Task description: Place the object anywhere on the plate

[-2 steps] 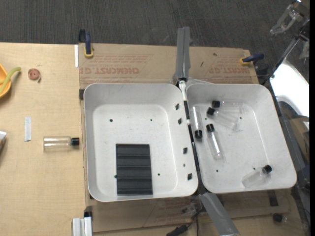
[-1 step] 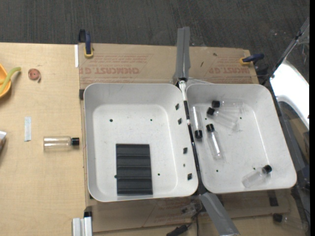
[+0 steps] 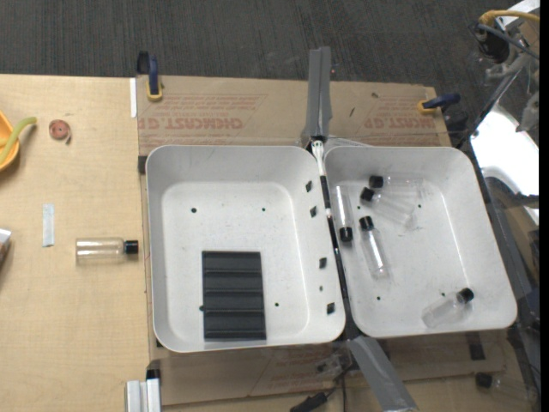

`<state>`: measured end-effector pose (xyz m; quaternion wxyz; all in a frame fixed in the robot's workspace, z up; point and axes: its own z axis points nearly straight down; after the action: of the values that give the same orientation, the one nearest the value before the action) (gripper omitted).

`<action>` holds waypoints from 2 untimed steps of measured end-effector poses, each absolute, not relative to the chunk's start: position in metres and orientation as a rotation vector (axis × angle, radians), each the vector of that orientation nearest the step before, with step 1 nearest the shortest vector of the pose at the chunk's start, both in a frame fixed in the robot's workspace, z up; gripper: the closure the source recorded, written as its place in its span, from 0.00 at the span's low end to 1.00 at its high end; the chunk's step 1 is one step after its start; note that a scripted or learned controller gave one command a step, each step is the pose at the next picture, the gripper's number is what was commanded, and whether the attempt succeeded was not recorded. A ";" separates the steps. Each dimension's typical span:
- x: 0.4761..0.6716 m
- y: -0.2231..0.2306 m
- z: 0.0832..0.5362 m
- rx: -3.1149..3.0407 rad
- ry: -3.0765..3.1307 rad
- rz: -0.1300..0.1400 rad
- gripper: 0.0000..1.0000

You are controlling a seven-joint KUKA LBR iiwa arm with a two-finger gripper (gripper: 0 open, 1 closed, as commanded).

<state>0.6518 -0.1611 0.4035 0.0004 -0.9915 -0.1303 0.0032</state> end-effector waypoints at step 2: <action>0.514 -0.223 0.440 -3.121 -0.346 0.008 0.00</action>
<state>0.5138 -0.2225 0.4405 0.0005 -0.9939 -0.1103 0.0025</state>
